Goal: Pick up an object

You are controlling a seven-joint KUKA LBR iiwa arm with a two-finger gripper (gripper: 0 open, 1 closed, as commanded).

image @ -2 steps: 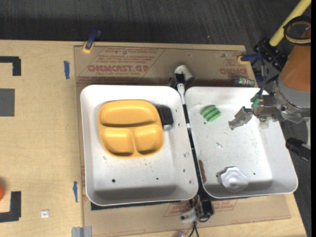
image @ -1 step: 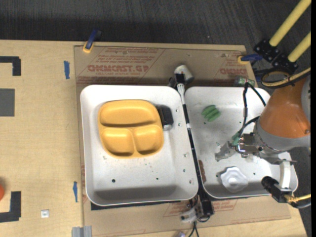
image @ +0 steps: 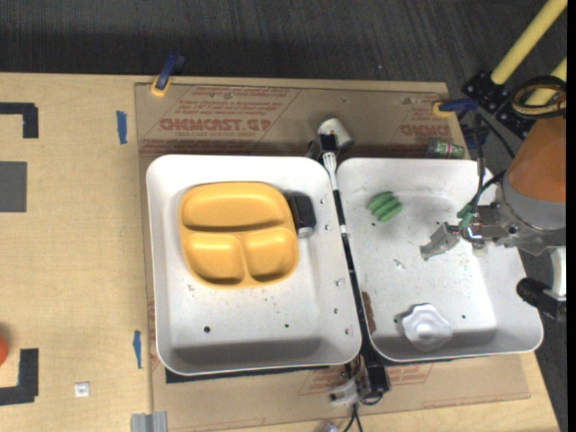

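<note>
Small ridged green object (image: 384, 207) in right bin (image: 504, 331); pincer (image: 439, 242) state unclear.

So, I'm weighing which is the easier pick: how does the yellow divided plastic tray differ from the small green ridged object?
The yellow divided plastic tray lies in the left white bin; the small green ridged object lies in the right white bin. The tray is far larger, taking up much of its bin's floor, while the green object is a small piece. The tray is moulded into three compartments; the green object is ribbed. Both lie flat and ungripped.
</note>
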